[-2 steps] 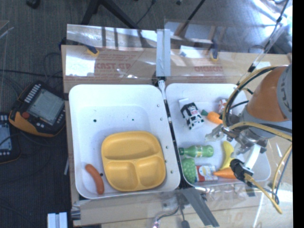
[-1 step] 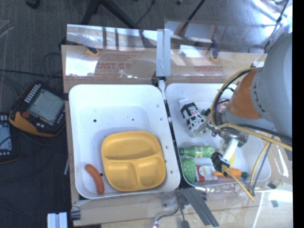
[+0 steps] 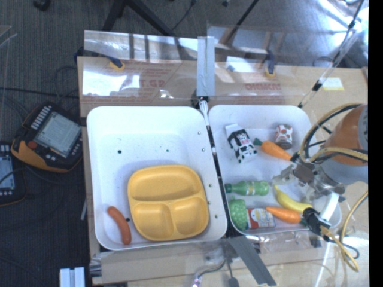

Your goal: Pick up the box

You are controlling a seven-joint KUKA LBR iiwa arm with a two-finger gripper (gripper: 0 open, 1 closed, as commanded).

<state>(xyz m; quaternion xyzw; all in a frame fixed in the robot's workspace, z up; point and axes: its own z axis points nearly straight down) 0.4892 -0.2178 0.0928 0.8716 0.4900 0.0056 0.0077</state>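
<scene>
Colours and patterns across two white bins.

Left bin (image 3: 102, 136): plain white, with a yellow divided tray (image 3: 167, 202) and a reddish-orange sausage (image 3: 119, 225). Right bin (image 3: 263, 113): white too, with a box (image 3: 242, 144) in white with black cow patches, a small can (image 3: 283, 135) in brown and cream, an orange carrot (image 3: 274, 150) with a green tip, a green bottle (image 3: 250, 188) with a paler yellow-green band, a yellow banana (image 3: 291, 201), a second orange carrot (image 3: 283, 214), and a packet (image 3: 251, 217) in green, white and red. Arm (image 3: 350, 151) grey with an orange band; surface (image 3: 347, 85) pale wood; floor (image 3: 36, 46) dark grey carpet.
</scene>
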